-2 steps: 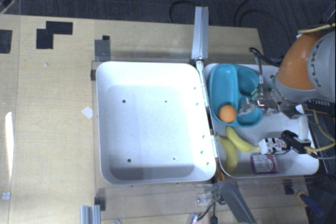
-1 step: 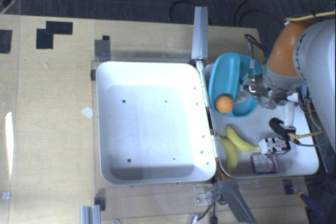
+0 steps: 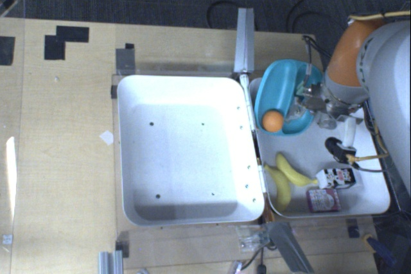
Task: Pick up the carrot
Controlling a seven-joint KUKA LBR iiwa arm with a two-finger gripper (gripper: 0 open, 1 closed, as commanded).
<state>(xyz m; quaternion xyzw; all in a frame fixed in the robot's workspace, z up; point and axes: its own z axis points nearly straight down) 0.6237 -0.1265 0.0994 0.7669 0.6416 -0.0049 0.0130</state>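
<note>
1. Carrot point(image 3: 273, 120), orange and rounded in this view, lies in the right bin point(image 3: 379, 202), inside a tilted blue bowl point(image 3: 282, 94).
2. End effector point(image 3: 307, 102) is at the bowl's right rim; I cannot tell its opening.
3. Two bananas point(image 3: 286, 176) and a small can point(image 3: 323, 199) lie nearer the front.

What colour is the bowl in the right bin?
The bowl is light blue, as the camera view shows.

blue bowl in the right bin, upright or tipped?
Tipped. The blue bowl leans on its side against the right bin's left wall, its opening facing the arm, with an orange ball at its lower rim.
</note>
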